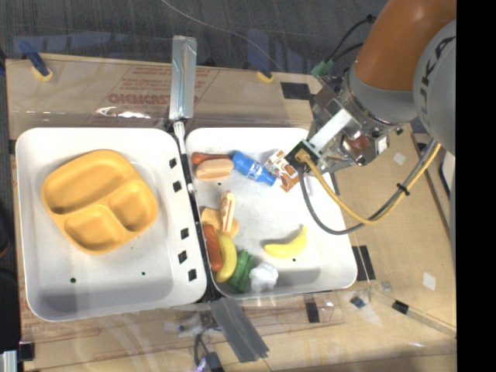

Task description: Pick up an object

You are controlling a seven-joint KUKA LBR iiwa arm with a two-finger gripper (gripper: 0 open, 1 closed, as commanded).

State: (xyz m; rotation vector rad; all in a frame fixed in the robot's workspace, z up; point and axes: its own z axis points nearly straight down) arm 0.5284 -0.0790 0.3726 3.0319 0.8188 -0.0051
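Observation:
The right bin (329, 231) holds several toy foods. A hot dog (212, 166) lies at its far left, and beside that are a blue packet (253, 169) and a small brown and white carton (285, 172). A yellow banana (287, 243) rests near the middle front. Stacked along the left wall are a sandwich piece (227, 211), a red item (211, 240), a second yellow fruit (226, 259), a green pepper (242, 269) and a white lump (264, 277). My gripper (358, 142) hangs over the bin's far right corner, above and right of the carton.
The left bin (46, 285) holds a yellow divided plate (99, 200). A metal bar (182, 76) stands behind the divider between the bins. A yellow cable (364, 211) loops over the right bin's right edge.

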